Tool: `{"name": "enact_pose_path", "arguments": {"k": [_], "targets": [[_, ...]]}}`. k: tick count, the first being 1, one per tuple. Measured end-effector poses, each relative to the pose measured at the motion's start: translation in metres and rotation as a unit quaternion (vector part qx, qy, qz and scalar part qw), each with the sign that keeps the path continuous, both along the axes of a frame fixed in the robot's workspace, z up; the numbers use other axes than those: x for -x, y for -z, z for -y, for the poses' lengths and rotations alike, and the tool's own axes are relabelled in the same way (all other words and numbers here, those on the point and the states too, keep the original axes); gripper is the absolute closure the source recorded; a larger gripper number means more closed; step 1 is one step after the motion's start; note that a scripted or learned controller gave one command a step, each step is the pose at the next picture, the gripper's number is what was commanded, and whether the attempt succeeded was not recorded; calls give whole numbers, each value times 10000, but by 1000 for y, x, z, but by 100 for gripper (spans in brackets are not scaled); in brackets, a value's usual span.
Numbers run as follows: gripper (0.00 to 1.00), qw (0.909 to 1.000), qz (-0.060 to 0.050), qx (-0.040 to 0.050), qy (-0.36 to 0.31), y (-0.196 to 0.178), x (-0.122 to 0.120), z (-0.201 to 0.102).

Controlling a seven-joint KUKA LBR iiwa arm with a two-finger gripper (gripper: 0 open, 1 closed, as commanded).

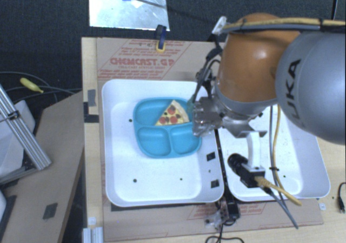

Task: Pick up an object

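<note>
We see the arm (270, 69) reaching in from the right, its wrist above the seam between the two white bins, with the gripper (201, 122) at the right edge of the blue divided plate (159, 142) in the left bin (157, 182). A pizza slice (173, 113) lies in the plate's upper compartment, just left of the gripper. The wrist hides the claw, so we cannot tell its state

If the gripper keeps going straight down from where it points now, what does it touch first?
Most likely the right edge of the blue plate, near the pizza slice. The gripper hangs over that edge in the left bin, close to the divider between bins. Depth is hard to judge from this slanted view.
</note>
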State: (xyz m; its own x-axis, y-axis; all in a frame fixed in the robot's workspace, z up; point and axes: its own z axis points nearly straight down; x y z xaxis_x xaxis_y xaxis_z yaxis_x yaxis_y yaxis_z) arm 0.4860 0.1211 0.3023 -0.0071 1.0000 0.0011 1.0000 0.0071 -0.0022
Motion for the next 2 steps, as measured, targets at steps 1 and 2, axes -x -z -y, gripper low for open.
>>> {"name": "enact_pose_path", "arguments": {"k": [1,2], "targets": [[100,10000,10,13,60,16,-20,57],[100,9999,101,-15,14,-121,-1,57]]}}
